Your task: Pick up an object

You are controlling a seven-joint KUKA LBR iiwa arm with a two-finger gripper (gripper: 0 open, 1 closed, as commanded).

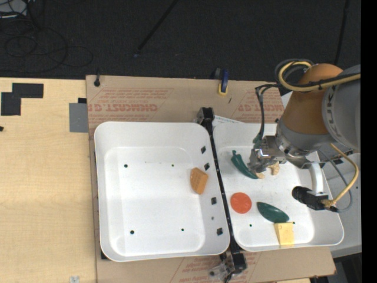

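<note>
Camera view: you look down on two white bins that sit side by side.
Arm: your grey arm [344, 108] with the orange band comes in from the right and hangs over the right bin [253, 236].
Gripper: your gripper [261, 161] is low in the far part of the right bin, just beside the green bent piece [240, 163].
Grip: you cannot tell if it is open or closed, or if it has hold of anything.
Green bent piece: it lies in the right bin, near the wall between the bins. Its right end is by the gripper.
Red round piece [240, 203]: it lies in the right bin too, nearer to you than the green bent piece.
Dark green oval [273, 211]: it lies to the right of the red round piece, a little apart from it.
Yellow block [285, 233]: it sits just beside the dark green oval, close to the near rim.
Orange chunk [199, 180]: it sits in the left bin [147, 217], near that bin's right wall.
</note>
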